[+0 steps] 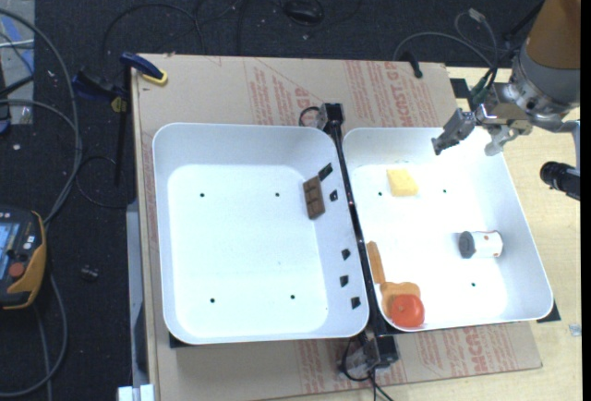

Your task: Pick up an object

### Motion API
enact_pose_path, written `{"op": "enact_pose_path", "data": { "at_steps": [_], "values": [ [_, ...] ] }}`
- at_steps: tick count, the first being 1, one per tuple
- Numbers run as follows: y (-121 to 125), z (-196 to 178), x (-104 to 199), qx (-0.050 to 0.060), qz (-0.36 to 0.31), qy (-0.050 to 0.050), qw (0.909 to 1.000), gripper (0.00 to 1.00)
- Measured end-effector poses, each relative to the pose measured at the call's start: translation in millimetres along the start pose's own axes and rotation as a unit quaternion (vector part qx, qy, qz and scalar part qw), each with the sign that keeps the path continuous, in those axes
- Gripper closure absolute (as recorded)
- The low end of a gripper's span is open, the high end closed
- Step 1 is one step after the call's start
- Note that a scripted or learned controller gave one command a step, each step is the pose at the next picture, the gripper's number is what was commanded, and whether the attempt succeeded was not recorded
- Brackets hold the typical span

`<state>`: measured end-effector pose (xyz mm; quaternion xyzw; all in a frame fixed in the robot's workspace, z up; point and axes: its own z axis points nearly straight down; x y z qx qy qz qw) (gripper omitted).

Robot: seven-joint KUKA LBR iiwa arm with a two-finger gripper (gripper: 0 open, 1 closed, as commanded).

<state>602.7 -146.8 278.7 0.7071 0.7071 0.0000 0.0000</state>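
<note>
The grey arm's two-finger gripper is hanging with fingers spread over the far edge of the right white bin. Sitting in that bin: a pale yellow block, a small white-and-grey cylinder and an orange-handled red-headed toy. A brown bar is lying in the left white bin.

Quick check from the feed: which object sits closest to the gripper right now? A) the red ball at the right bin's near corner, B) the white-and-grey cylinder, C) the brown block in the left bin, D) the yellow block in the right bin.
D: the yellow block lies in the right bin just below-left of the gripper, nearer than any other object.
</note>
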Motion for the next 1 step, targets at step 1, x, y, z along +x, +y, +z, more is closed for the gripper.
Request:
{"op": "enact_pose_path", "data": {
  "at_steps": [1],
  "values": [
    [40.3,28.1,-34.9,0.002,0.001,0.0,1.0,0.0]
  ]
}}
